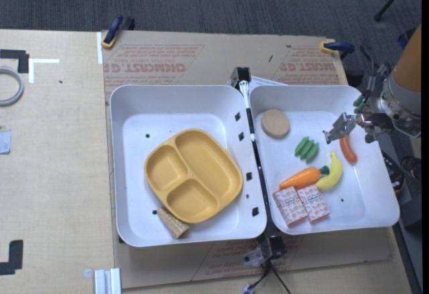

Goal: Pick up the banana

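Observation:
The yellow banana [332, 173] lies in the right bin [375, 209], its green-tipped end against the top of an orange carrot [300, 177]. My gripper [352, 134] hovers over the bin's right side, up and to the right of the banana and apart from it. It is open with nothing between its fingers. A red-orange sausage [347, 149] lies just below the gripper, between it and the banana.
The right bin also holds a round tan cookie [275, 123], green beans [306, 148] and two red packets [301, 205]. In the left bin [127, 172] sit a yellow divided plate [193, 175] and a brown cracker [173, 223].

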`<state>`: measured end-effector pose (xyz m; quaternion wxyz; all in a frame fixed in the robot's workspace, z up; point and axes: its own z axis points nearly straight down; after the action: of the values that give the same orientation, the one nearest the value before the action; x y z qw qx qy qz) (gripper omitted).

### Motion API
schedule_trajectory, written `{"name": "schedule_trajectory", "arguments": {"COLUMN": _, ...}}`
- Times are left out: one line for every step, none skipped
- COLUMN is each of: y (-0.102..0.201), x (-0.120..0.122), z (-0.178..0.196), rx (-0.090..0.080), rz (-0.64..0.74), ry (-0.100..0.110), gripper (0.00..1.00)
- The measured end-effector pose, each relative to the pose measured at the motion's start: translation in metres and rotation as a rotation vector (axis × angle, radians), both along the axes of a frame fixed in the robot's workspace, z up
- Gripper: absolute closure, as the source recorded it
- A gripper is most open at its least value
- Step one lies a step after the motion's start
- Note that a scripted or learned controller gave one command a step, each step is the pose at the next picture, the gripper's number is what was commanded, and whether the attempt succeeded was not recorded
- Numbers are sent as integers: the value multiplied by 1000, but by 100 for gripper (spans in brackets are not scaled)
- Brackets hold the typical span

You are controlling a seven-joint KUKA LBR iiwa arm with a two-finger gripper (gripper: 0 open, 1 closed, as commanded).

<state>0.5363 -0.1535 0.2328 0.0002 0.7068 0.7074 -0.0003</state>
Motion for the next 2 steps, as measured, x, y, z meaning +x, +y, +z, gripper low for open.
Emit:
{"name": "schedule_trajectory", "arguments": {"y": -17, "x": -13, "z": -141, "rx": 1, "rz": 24, "ry": 0, "gripper": 0}}
{"name": "schedule_trajectory", "arguments": {"y": -26, "x": -58, "z": -135, "rx": 1, "rz": 355, "ry": -1, "gripper": 0}}
